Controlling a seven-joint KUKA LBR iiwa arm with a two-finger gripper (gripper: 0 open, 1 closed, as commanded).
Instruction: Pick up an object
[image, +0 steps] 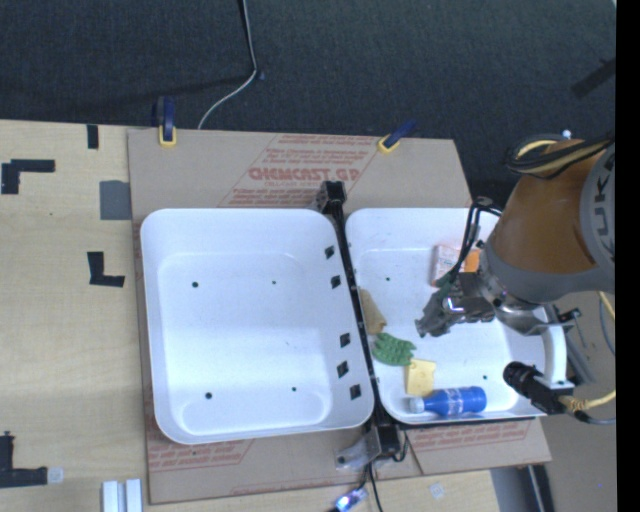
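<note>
Candidate objects lay in the right bin (400, 232): a green piece (393, 349), a yellow block (420, 377) and a blue-capped bottle (455, 402) near its front edge, a tan item (373, 314) against the divider, a pink packet (444, 262) toward the back. The claw (434, 322) hung just beside the green piece; whether spread or closed could not be told, and nothing was seen in it. A descent here could probably meet bare floor or nudge the pieces. The arm (545, 235) reached in from the counter's right edge, wrist angled downward.
</note>
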